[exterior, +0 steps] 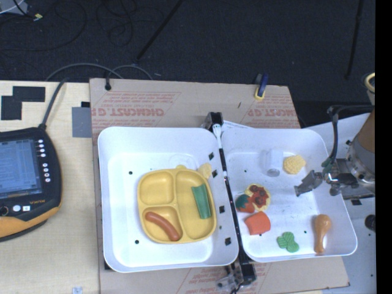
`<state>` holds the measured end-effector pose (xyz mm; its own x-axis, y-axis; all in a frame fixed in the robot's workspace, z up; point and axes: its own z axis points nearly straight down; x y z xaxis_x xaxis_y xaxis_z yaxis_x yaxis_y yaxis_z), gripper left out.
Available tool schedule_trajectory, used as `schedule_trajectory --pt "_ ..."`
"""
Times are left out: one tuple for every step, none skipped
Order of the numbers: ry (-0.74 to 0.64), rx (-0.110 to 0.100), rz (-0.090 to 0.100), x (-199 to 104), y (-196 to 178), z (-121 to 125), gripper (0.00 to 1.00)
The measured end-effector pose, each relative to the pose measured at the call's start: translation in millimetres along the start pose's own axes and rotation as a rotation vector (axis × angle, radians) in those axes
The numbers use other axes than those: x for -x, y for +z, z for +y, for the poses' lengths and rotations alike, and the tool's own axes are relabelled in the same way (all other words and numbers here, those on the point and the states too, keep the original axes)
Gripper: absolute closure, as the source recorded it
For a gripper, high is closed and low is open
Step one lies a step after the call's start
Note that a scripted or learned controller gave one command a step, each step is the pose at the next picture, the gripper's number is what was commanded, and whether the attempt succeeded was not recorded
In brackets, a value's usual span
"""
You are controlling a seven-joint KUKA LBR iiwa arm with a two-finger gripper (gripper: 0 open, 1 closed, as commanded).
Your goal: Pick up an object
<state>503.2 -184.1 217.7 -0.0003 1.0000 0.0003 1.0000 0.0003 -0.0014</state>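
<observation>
Metal claw (304, 185) over right bin (343, 250), finger state unclear, glossy drumstick (321, 231), ridged yellow disc (294, 164), red block (258, 223) nearby.

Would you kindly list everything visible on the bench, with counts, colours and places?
White bins: two, side by side.
Divided tray: one, yellow, left bin.
Sausage: one, red-brown, tray's front compartment.
Green piece: one, tray's right compartment.
Toy foods: right bin; yellow round, red-yellow cluster, orange-red block, green, orange drumstick.
Pendant: one, black-orange, far left.
Clamp: one, blue, cardboard's back edge.
End effector: one, grey, over right bin.
</observation>
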Motion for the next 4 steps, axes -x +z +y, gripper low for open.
schedule_trajectory --pt "-0.006 -0.008 0.005 -59 102 45 0.0" --pt "-0.002 -0.002 0.001 -87 132 69 0.0" --pt "0.002 -0.003 0.001 -85 120 67 1.0" --pt "-0.008 0.011 0.002 -153 24 118 1.0"
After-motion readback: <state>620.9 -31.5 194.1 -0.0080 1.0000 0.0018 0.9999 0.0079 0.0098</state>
